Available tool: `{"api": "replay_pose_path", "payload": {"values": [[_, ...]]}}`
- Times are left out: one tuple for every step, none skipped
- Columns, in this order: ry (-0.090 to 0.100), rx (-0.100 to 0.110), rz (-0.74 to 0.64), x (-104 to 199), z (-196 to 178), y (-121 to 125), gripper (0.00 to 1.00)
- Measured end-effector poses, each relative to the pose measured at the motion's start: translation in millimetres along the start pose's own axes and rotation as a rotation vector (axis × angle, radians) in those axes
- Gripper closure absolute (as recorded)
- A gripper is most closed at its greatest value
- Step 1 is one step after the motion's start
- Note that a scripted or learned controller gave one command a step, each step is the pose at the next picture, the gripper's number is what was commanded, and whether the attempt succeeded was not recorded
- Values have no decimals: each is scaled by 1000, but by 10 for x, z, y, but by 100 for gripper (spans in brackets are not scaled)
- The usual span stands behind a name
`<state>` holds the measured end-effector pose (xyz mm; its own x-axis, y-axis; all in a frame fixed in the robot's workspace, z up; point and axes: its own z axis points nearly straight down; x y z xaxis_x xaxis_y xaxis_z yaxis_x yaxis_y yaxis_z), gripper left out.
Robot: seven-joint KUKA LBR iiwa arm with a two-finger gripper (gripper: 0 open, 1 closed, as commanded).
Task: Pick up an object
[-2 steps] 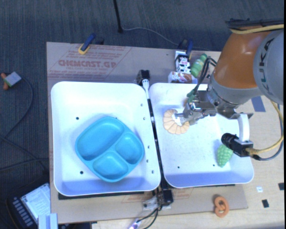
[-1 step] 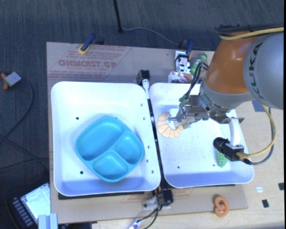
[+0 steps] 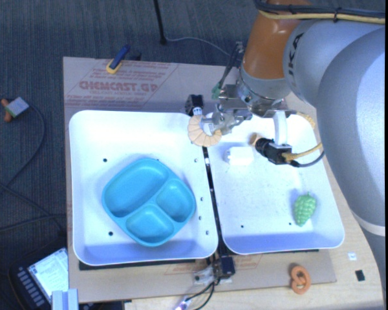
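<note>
Looking down on both bins, we see the gripper (image 3: 215, 123) at the top of the seam between them, its fingers pinching a tan ring-shaped object (image 3: 200, 133). A blue divided tray (image 3: 149, 201) lies in the left bin (image 3: 84, 173); a green bumpy object (image 3: 304, 208) and a small white block (image 3: 239, 154) lie in the right bin (image 3: 271, 237).

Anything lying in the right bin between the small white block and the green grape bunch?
No. In the camera view, bare white bin floor runs from the white block to the green grape bunch in the right bin.
</note>
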<state>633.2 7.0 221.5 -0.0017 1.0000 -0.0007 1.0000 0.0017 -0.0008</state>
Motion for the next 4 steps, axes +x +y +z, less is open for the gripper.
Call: {"api": "replay_pose_path", "payload": {"values": [[-3, 0, 0, -8, -100, 3, 100], [0, 0, 0, 152, -427, -874, 100], [0, 2, 1, 171, 36, -1216, 100], [1, 2, 1, 209, -40, -1498, 100]]}}
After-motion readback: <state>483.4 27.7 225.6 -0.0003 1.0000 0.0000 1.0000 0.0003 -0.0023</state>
